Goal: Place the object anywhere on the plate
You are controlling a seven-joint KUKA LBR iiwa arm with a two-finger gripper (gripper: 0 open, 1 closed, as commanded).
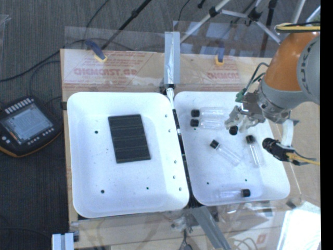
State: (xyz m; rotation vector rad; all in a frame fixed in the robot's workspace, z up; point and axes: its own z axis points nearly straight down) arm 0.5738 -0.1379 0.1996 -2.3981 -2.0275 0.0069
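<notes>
A dark ribbed rectangular plate lies flat in the middle of the left white bin. Several clear vials with black caps lie in the right bin: two side by side at the upper left, one in the middle, one to its right, and one near the front wall. My gripper hangs over the upper right part of the right bin. A small black cap shows just under its tip; whether it is gripped is unclear.
A metal divider stands behind the gap between the bins. A black handheld pendant lies on the floor to the left. Cables trail from the arm's wrist over the right bin's right wall.
</notes>
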